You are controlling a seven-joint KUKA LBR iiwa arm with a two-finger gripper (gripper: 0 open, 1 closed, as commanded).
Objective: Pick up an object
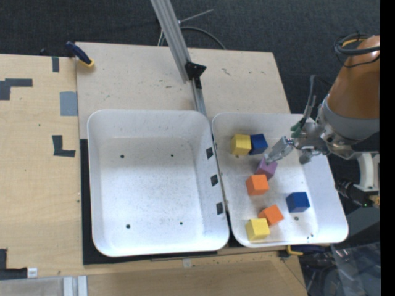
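Right white bin [321, 227] under arm; jaws [276, 155] touching purple block [266, 166], opening width unclear.

- No text, label, brand, number or sign could be read anywhere on the bench [37, 165].
- The bins [151, 125] bore only dark specks, and the blocks [258, 184] showed plain coloured faces.
- Grey tape patches [68, 103] on the bench carried no writing.
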